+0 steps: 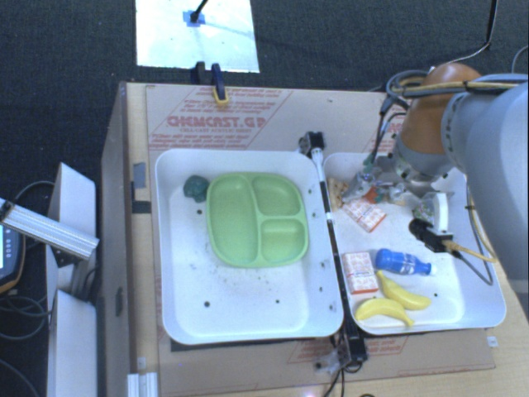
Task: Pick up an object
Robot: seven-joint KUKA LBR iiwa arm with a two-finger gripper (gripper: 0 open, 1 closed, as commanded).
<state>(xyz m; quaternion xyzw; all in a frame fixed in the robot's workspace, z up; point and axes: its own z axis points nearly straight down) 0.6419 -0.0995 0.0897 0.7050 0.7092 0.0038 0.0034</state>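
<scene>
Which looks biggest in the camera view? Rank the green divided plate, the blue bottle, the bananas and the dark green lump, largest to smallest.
1. Green divided plate, by far the largest.
2. Bananas.
3. Blue bottle, a little smaller than the bananas.
4. Dark green lump, the smallest.

Premises present as a robotics laboratory or test cell, not a domestic or retail space. Evidence: a grey industrial arm point(488, 122) mounted at a purpose-built bench point(240, 110) surfaced with protective-film sheeting printed in red lettering; two white bins point(248, 325) fixed side by side; exposed cabling point(479, 255) along the arm; aluminium framing point(50, 228) at left; dark carpet flooring point(58, 56) (office-grade, short pile).
</scene>
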